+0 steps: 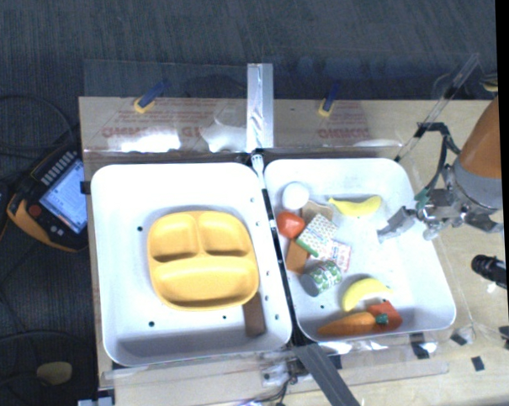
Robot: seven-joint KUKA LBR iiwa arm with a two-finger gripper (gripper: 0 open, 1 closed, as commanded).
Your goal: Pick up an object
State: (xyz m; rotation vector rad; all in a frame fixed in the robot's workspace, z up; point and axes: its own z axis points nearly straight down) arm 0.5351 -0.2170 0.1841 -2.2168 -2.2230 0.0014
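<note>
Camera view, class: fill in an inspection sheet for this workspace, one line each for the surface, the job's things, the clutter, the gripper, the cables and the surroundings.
Surface: bench bearing the left bin and right bin side by side.
Job's things: in the right bin, two bananas, a carrot, a white ball and small printed packs.
Clutter: yellow divided tray in the left bin; brown block beside it.
Gripper: gripper at the right bin's right edge, nothing seen between its fingers.
Cables: black cables on the floor at left.
Surroundings: dark carpet; handheld pendant at left.
</note>
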